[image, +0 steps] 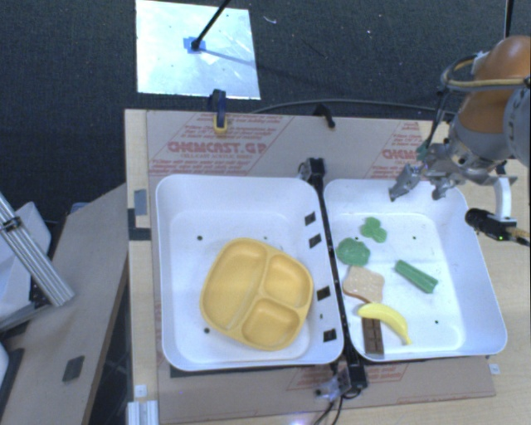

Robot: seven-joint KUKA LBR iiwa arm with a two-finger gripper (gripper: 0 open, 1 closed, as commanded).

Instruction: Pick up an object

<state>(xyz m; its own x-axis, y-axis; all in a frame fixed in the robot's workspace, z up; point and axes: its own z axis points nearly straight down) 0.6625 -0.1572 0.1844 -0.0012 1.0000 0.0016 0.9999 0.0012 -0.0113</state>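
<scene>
End effector (421,184) open, empty, over right bin (474,274) far rim, toys nr centre.

Dark carpet-like floor (75,75) runs behind and to the left of the bench (274,137). A shiny foil-like sheet (197,50) lies on the floor past the bench's back edge, w/ a thin black rod (211,23) across it. Bench top is brown board w/ red print. Yellow clamp (219,112) grips its back edge. Aluminium rail (31,253) lies off the left edge.
</scene>
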